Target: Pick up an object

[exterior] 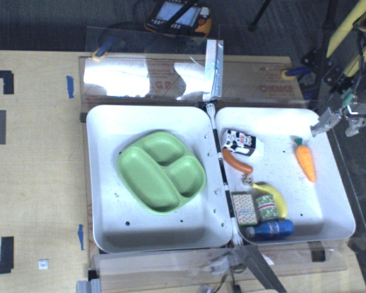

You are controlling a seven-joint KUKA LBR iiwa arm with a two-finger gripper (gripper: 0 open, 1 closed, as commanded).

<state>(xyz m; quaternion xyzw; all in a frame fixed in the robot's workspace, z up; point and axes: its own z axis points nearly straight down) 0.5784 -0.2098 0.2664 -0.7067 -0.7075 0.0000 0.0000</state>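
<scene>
Hovering at the right bin's (341, 215) far right rim, the gripper (338, 116) carries nothing, while the toy carrot (305, 162) lies just below-left inside that bin.

And there's the gripper (335, 118) at the right bin's far right corner: pale grey metal, slim and angular, a blunt tip, small teal glints on the body behind it, dark cabling bunched above
</scene>
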